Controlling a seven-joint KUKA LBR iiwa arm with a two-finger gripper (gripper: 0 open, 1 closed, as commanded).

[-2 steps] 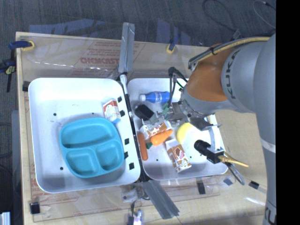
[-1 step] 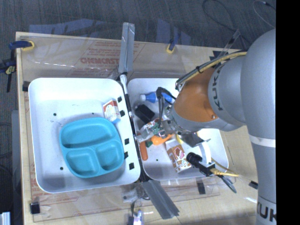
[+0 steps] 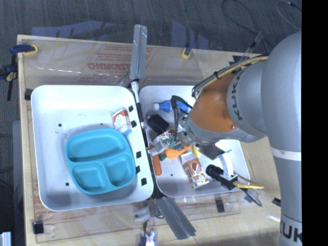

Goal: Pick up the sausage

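Observation:
The sausage (image 3: 157, 165) is a short reddish-brown piece lying along the left wall of the right bin (image 3: 233, 158). My gripper (image 3: 177, 137) hangs under the orange wrist band, low over the middle of that bin. It is up and to the right of the sausage, with an orange carrot-like toy (image 3: 175, 151) directly below it. The wrist hides most of the gripper.
The right bin also holds a brown carton (image 3: 195, 171), a black block (image 3: 157, 123), a blue-capped bottle (image 3: 163, 106) and a small printed packet (image 3: 165, 137). A blue compartment plate (image 3: 100, 159) and a small red-and-white carton (image 3: 121, 120) lie in the left bin (image 3: 51, 111).

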